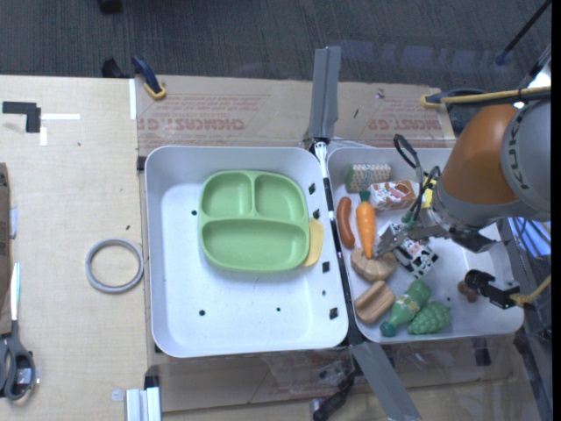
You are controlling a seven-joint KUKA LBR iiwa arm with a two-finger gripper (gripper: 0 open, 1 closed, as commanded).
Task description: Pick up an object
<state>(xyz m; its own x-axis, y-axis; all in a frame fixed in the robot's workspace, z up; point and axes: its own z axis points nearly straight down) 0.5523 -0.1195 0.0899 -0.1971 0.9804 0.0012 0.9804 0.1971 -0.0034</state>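
Observation:
The right white bin (491,323) holds several toy foods. An orange carrot (365,222) lies beside a red sausage (345,220), with a round tan bread piece (372,267) just below them. A hot-dog bun (375,301), a green bottle (401,312) and a green bunch (430,318) lie near the front. My gripper (399,239) hangs low in this bin, just right of the carrot and above the bread piece. A small black-and-white object (419,256) sits right under it. Nothing visibly sits in the gripper.
The left bin (175,314) holds a green divided plate (255,220) with a yellow piece at its right edge. A speckled pack (369,175) and an orange-white toy (392,194) lie at the right bin's back. A grey ring (115,264) rests on the bench at left.

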